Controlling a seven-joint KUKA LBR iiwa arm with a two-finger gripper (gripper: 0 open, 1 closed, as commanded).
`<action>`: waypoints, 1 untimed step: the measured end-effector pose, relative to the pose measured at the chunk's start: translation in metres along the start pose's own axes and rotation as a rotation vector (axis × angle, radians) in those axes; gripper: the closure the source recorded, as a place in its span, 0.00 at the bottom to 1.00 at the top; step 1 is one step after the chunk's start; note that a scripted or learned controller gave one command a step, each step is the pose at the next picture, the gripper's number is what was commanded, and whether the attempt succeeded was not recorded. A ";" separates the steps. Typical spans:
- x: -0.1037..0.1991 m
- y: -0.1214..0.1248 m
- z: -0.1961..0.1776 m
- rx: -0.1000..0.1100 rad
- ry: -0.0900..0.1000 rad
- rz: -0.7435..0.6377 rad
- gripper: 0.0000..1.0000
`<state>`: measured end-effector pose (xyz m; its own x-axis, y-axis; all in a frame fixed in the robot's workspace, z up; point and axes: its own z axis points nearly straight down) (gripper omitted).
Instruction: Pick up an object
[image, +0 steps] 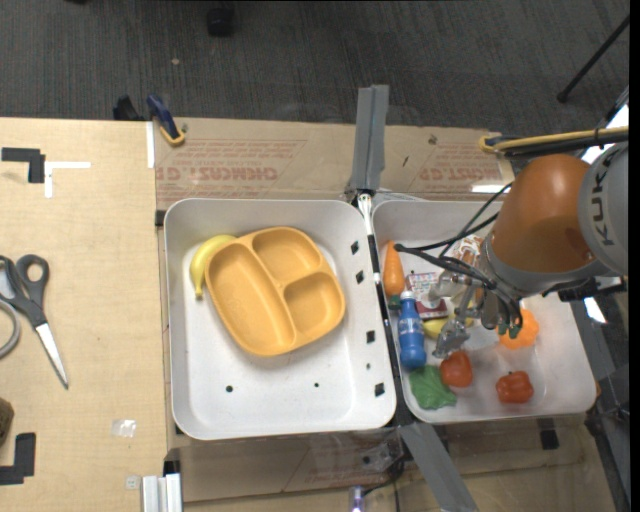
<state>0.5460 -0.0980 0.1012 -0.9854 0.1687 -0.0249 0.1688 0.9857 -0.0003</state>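
Camera view: gripper, finger state cannot be told, hangs just above red tomato; centre over it before descending, clear of blue bottle.

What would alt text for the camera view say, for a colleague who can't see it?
The arm's end effector hangs low over the right bin, among a blue bottle, a green toy, two red toys and an orange carrot. The left bin holds a yellow divided plate with a banana at its edge; scissors lie on the bench.
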 end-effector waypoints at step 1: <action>0.060 -0.007 0.000 -0.001 -0.001 0.151 0.00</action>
<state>0.4853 -0.0943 0.1000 -0.9487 0.3151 -0.0255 0.3151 0.9490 0.0047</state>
